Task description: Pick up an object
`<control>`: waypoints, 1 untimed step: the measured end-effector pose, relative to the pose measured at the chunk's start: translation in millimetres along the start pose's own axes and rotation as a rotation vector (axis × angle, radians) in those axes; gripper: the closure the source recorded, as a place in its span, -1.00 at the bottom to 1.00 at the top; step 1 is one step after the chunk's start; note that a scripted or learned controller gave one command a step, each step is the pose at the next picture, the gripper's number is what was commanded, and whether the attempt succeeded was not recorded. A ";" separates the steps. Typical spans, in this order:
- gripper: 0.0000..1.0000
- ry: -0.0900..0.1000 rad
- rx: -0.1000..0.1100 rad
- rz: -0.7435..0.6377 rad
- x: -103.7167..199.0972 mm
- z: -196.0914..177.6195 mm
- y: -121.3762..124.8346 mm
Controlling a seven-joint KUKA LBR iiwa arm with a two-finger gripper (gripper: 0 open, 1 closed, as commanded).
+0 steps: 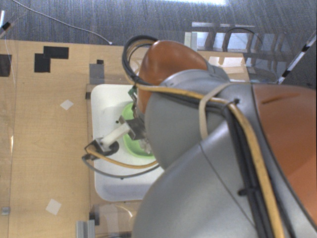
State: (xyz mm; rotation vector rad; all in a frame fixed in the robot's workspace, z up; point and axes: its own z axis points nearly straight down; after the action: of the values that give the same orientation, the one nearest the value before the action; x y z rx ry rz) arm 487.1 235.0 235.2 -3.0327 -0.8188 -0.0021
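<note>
We see one white bin (106, 182) on the bench (44, 148), mostly covered by the grey arm (198, 152). Inside it, toward its right side, lies a green object (132, 144), partly hidden. We cannot tell the claw's state.

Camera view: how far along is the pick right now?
Done: the arm has reached down into the white bin. In hand: the gripper sits low by a green object, but the arm hides whether it has a hold on it. Left: a confirmed grasp and the lift out.
</note>
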 end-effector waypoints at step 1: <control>1.00 -0.004 0.000 0.324 -1.6 60.4 0.7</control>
State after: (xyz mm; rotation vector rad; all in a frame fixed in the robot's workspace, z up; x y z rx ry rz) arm 486.2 233.7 174.8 -3.1258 -0.3192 0.0040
